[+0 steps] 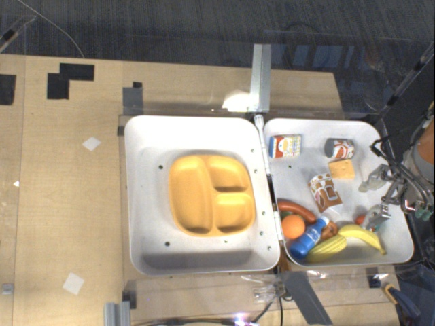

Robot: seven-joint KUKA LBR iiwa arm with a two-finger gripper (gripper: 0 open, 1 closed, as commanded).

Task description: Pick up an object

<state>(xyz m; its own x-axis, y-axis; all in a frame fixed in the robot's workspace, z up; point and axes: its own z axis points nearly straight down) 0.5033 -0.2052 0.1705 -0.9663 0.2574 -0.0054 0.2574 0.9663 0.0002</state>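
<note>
— Two fingers of the gripper (380, 195) are seen spread apart over the right edge of the right bin (360, 128), and nothing is held between them.

— And what is found closest to it?

— A banana (350, 240) is laid just below the fingertips, with a small red piece (360, 219) beside it. A blue bottle (309, 238) is tipped against the banana, touching an orange (293, 227) and a red pepper-like item (299, 210).

— Further out?

— A brown and white packet (326, 191) is placed mid-bin, a tan wedge (342, 170) above it, a small can (338, 148) on its side behind that, and a white carton (286, 146) is stood at the far left corner.

— And the other bin?

— A yellow divided tray (211, 194) is set in the middle of the left bin (143, 182), well apart from the gripper. Both bins are borne on the wooden bench (61, 202).
</note>
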